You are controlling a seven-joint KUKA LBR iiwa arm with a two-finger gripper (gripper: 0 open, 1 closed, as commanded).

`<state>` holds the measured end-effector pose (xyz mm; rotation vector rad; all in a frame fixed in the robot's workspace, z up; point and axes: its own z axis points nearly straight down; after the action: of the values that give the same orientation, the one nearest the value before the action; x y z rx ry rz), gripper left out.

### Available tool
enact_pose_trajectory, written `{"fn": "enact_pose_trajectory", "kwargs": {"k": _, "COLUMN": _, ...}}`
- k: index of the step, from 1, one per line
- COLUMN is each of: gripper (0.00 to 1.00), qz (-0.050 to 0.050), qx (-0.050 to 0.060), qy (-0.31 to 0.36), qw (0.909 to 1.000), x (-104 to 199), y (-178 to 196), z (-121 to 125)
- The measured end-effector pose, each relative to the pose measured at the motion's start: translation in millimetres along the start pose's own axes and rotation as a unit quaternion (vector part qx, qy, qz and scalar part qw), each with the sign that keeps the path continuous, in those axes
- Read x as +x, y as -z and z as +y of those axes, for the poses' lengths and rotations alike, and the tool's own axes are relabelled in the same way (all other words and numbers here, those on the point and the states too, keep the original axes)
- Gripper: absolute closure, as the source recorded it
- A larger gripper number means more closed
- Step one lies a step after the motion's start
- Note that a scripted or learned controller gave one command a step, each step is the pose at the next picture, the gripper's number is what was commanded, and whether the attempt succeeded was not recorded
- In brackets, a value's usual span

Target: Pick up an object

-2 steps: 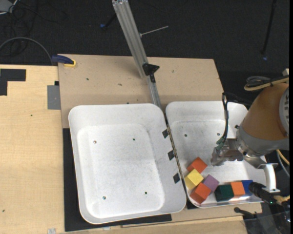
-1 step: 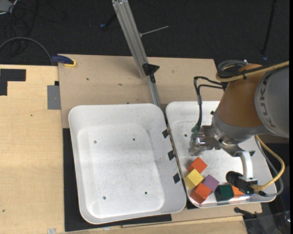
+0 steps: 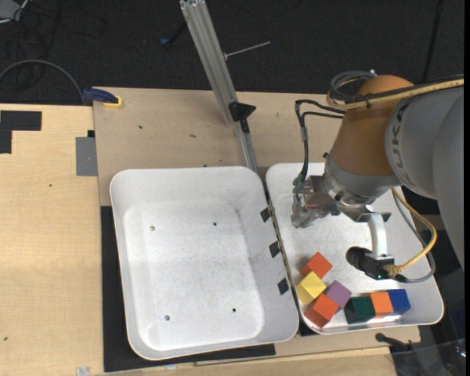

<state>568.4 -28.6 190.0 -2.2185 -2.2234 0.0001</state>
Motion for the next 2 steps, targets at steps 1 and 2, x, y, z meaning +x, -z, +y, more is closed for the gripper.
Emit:
{"fn": "enact_pose_trajectory", "kwargs": {"k": 1, "gripper": 1.00, "qz": 0.000, "qx": 0.003, "qy": 0.004, "qw": 1.0000, "x": -0.5, "y": 9.4, "z": -2.1}}
{"fn": "enact_pose_trajectory", "kwargs": {"k": 2, "gripper": 1.00, "qz": -0.001, "qx": 0.005, "qy": 0.009, "qw": 0.9999, "x": -0.5, "y": 18.6, "z": -2.3}}
